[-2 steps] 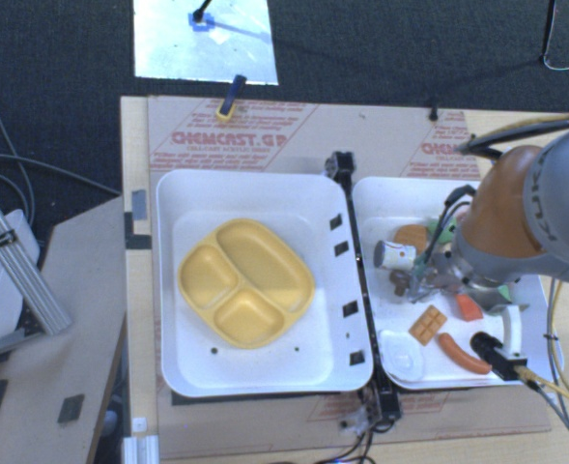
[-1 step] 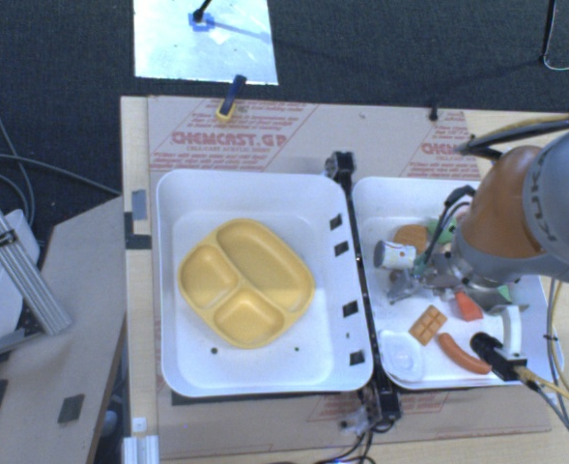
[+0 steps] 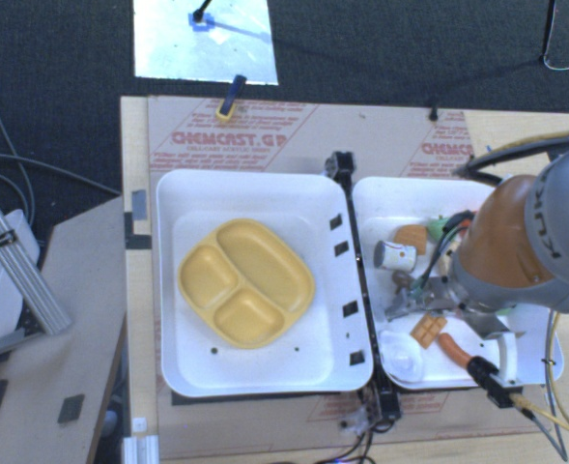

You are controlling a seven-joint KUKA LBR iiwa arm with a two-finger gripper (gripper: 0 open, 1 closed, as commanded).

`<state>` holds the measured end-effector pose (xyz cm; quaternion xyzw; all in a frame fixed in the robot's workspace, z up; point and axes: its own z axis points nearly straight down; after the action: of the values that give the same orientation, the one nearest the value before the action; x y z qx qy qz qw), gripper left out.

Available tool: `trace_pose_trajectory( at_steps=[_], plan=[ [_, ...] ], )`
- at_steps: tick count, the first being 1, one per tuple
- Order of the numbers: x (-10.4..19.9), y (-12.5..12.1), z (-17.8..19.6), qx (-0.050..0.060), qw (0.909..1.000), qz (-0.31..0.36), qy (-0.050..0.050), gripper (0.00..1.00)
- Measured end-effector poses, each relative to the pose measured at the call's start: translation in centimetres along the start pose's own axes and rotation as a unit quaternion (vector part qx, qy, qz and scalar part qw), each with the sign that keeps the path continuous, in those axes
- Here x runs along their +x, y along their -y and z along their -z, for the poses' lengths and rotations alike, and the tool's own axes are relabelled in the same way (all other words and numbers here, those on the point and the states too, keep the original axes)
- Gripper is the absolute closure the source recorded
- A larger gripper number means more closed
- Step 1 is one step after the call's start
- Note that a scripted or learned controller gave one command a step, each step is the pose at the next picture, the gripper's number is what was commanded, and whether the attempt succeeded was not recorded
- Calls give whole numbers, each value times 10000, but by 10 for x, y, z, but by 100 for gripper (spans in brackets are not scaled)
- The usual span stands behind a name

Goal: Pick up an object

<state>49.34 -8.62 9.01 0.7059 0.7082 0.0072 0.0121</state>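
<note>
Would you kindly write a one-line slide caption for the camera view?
Pincer low in the cluttered right bin, near a white cup; a yellow divided plate lies in the left bin.

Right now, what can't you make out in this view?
- Camera view: the right side of the right bin lies under the arm; its contents there cannot be told.
- The green thing is mostly covered by the arm; kind unclear.
- The gripper is small and blurred; contact with any item cannot be told.
- The arm is cut off by the right edge.
</note>
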Motion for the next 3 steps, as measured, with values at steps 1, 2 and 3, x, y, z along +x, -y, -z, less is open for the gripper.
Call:
trace_pose_trajectory(
  at_steps=[1,2,3],
  plan=[
    [3,-81,-7,88,10000,21,-28,0],
    [2,-78,4,111,9999,27,-31,100],
    [2,-78,3,118,9999,27,-31,0]
  ],
)
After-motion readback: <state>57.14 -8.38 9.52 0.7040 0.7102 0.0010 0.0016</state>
